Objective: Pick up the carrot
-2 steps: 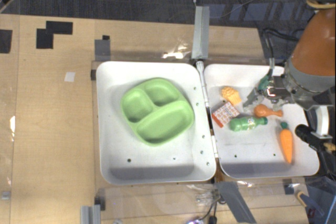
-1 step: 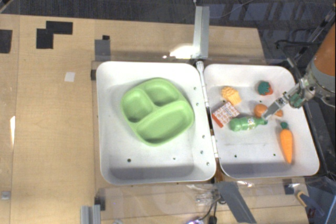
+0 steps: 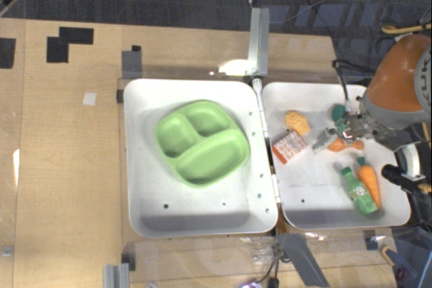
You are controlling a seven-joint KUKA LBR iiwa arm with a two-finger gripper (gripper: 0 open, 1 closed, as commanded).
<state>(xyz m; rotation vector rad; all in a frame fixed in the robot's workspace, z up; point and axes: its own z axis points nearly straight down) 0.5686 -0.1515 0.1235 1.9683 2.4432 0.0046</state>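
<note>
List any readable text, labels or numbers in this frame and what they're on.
None can be read.
Red and white packet in the right bin: printed, too small and blurred to read.
Green bottle beside the carrot: a pale round label, also illegible.
Green divided plate in the left bin: no markings visible.

The green divided plate (image 3: 202, 141) at frame centre is showing smooth, glossy plastic. The left bin (image 3: 145, 212) is presenting matt white plastic; the bench (image 3: 61, 145) is displaying pale wood.
</note>
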